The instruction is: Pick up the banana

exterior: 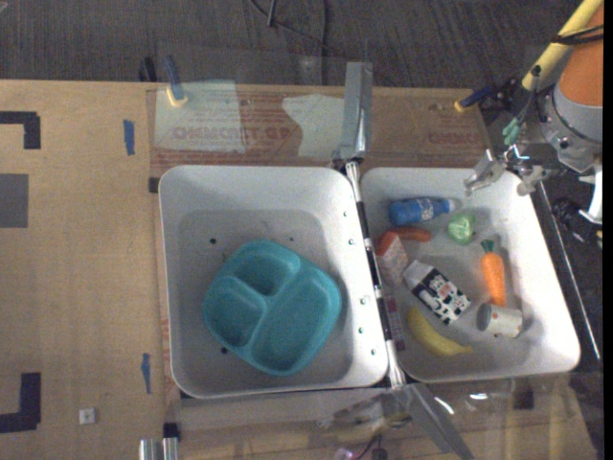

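The arm, rising toward the camera from the right, is the nearest thing, and its gripper (500, 174) hangs above the far rim of the right bin (558, 300). Its fingers (479, 177) look spread, with nothing between them, which fits a reach that has not yet come down on anything.

Just below them in that bin lie a blue bottle (421, 208) and a small green item (462, 228), then a red piece (413, 235) and an orange-and-white packet (390, 248) against the wall shared by the bins. Farther toward the near side sit a cow-patterned carton (437, 293), a carrot (493, 276) and a grey cup on its side (501, 319).

The banana (438, 337) lies at the near end of the right bin, well apart from the gripper. It curves along the floor, with the carton touching or overlapping its upper edge and the cup just beside its right tip. That crowding probably leaves its lower left stretch as the freest place to grip.

The left bin (189, 199) holds a teal divided plate (273, 307). Both bins rest on the surface (77, 257).
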Robot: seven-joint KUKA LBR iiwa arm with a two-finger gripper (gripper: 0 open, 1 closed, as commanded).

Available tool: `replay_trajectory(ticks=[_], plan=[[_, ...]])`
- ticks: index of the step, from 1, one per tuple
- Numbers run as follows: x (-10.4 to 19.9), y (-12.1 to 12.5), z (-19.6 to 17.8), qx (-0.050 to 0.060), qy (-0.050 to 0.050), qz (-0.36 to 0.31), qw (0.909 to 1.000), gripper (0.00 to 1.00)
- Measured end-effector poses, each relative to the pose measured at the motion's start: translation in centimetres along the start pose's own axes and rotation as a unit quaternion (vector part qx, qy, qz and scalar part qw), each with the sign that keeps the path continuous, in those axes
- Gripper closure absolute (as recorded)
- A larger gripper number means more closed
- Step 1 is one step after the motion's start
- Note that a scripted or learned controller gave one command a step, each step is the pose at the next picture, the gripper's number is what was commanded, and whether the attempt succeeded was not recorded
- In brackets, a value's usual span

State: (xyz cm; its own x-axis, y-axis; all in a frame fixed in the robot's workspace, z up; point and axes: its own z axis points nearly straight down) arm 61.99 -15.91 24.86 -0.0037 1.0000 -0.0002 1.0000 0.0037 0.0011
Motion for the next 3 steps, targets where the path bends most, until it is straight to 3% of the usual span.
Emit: replay_trajectory(ticks=[1,2,3], plan=[[-3.6,-6.8,1.7,0.0,0.0,-0.04,0.9992,0.0],[5.2,-10.8,11.6,0.001,0.0,-0.07,0.9975,0.0],[2.2,-12.6,10.4,0.0,0.0,0.017,0.9999,0.0]])
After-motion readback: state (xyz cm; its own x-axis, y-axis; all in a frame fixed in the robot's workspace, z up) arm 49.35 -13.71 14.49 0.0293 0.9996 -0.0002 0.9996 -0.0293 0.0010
